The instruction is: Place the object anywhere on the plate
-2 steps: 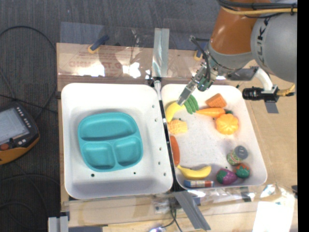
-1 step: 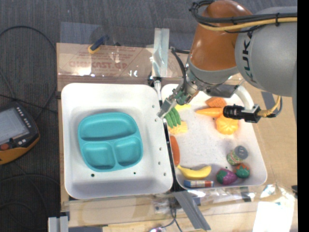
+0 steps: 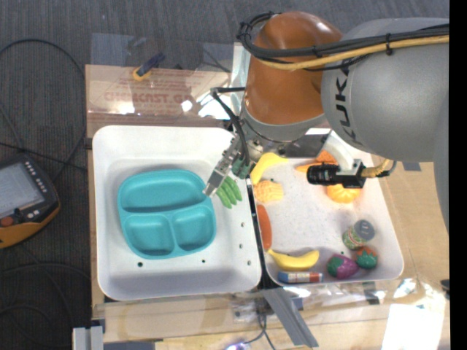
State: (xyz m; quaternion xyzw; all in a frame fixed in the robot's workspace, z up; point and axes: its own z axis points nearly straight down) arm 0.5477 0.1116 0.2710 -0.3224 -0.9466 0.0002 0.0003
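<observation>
Plainly, the green object point(image 3: 230, 191) sits just right of centre in the frame, over the left bin's point(image 3: 109, 159) floor beside the teal plate's point(image 3: 164, 214) right rim, not on it. The gripper point(image 3: 217, 179) angles down at it; whether its fingers are closed on the object or merely touching it cannot be told. If the grasp is weak, the object could drop short onto the bin floor, or slide off the plate's raised rim. The right bin point(image 3: 387, 268) at lower right holds bananas point(image 3: 295, 258) and other toys.
</observation>
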